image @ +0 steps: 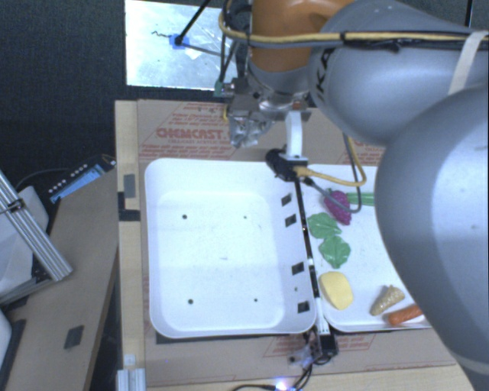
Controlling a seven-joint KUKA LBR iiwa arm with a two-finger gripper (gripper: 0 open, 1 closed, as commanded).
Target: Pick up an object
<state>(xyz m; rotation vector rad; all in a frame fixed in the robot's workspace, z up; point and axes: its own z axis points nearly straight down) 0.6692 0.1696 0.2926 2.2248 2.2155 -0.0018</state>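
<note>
Two shallow white plastic bins with rounded corners sit side by side on the worktop (130, 252), on a sheet of brown cardboard (183, 130) printed with red lettering. A black strip (304, 237) with clips runs along the seam between them.

The left bin (164, 229) has a smooth matte floor marked by four small dark dots.

The right bin (367, 244) holds six small objects visible beside the arm:
- One purple grape bunch (338, 206), knobbly in texture, near the bin's far end.
- One green stem-like piece (362, 200) just beside the grapes; its exact kind cannot be determined.
- Two green leaves (323, 225) (335, 250), flat with lobed edges, one just below the other.
- One yellow rounded piece (336, 290), smooth and egg-shaped, near the bin's front.
- One tan cone-shaped piece (387, 299), ridged, to the right of the yellow piece.
- One orange elongated piece (405, 314), partly hidden by the arm, touching or just beside the cone.

The grey arm (428, 153), smooth and rounded, covers the right side of the view. Its orange band (283, 23) sits at the top centre. The hand (246, 136), a metallic assembly, hangs above the cardboard just beyond the far edge of the left bin, well apart from all six objects. Whether it is apart or together cannot be determined; nothing shows beneath it.
</note>
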